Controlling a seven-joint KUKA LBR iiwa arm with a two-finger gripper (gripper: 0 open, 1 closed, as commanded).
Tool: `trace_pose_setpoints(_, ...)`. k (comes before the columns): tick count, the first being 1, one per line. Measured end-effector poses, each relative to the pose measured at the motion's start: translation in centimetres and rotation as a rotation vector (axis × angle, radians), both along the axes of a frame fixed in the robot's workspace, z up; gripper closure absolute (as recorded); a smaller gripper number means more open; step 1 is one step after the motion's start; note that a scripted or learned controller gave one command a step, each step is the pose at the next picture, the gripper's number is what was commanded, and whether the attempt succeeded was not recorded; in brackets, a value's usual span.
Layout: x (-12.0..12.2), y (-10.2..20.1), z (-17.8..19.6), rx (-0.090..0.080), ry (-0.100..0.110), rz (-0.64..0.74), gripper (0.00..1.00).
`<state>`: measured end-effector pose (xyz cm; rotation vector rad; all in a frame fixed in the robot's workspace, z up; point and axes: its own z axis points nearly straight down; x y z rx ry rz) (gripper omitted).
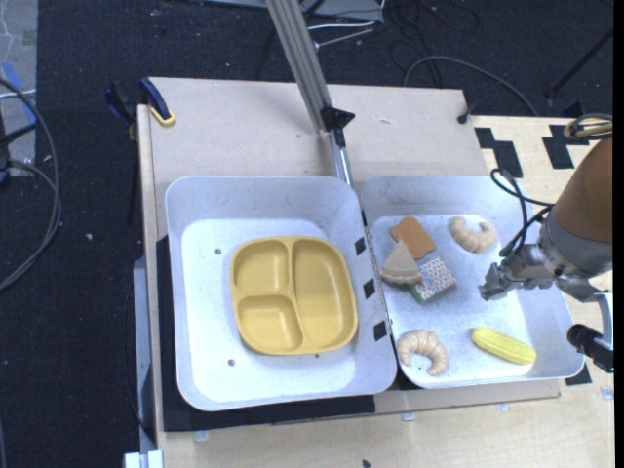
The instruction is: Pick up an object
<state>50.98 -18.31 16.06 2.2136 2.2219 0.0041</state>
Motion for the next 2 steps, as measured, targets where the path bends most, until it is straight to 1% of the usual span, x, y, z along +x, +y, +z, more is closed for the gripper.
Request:
trace_pose_setpoints(1,0.4,-0.7,4.5,-0.001,0.000,-0.001,1.00)
trace_pose_setpoints(2,0.6,-0.1,8.9,-0.001,0.000,0.000,1.00)
